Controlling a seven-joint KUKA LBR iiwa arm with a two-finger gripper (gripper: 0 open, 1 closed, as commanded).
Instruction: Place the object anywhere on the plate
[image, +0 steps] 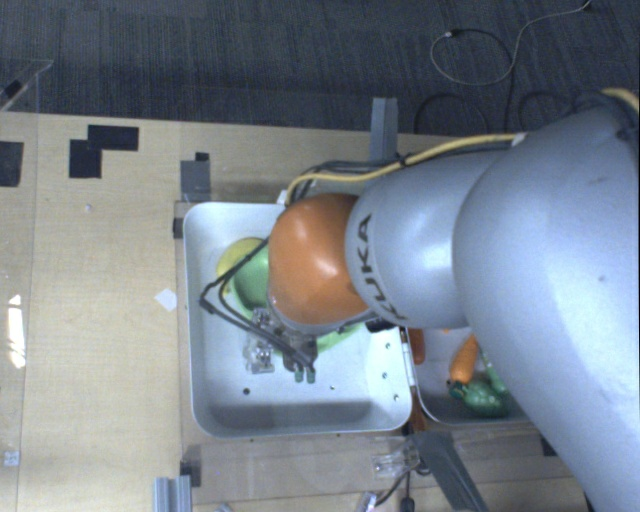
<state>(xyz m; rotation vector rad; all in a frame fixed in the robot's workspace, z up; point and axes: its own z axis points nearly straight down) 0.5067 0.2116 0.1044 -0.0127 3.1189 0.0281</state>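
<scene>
Arm (420, 260) hides most of green plate (250, 275); carrot (463, 362) in right bin (432, 405).

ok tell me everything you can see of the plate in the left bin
The plate looks yellow-green, smooth and plastic-like. It lies flat in the far part of the left bin. A curved edge shows at its left side, and a thin sliver of it shows lower right of the arm's orange band, which covers the rest. What sits on it cannot be seen.

The arm (420, 260) covers most of a green plate (250, 272) in the left bin (290, 415), jaws perhaps empty.
</scene>
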